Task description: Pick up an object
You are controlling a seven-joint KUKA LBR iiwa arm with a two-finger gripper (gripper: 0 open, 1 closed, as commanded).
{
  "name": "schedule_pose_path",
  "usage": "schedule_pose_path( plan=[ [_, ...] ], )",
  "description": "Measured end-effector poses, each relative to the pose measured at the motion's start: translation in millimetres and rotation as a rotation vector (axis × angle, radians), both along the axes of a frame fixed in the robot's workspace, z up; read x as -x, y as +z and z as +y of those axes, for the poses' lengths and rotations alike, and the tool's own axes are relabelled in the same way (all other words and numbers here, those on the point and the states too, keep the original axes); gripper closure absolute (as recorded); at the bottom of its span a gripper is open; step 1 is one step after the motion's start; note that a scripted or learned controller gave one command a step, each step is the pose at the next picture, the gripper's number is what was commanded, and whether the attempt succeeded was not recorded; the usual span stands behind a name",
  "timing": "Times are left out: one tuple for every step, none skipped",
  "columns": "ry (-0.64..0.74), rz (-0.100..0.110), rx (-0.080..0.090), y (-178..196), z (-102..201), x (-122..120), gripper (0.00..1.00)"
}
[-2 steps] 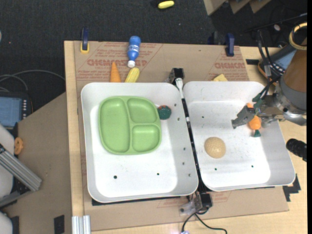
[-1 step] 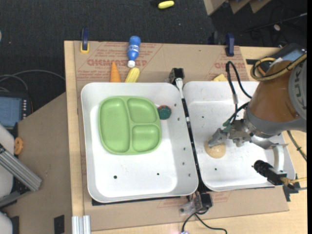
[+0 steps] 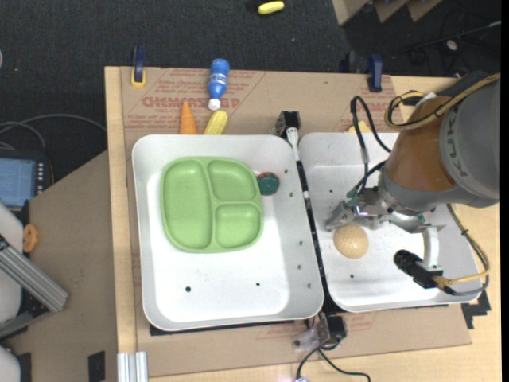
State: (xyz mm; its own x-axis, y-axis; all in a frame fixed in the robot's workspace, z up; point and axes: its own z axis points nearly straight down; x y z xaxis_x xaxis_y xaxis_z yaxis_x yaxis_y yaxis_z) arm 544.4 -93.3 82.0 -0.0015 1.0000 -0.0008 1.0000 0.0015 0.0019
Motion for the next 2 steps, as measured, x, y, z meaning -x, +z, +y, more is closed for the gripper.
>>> schedule_pose_path(
  plan=[
    [-0.004, -0.002, 0.001, 12.8, -0.7, 0.7, 1.0],
    [0.002, -0.011, 0.002, 108.9, 6.3, -50.0, 1.0]
  ],
)
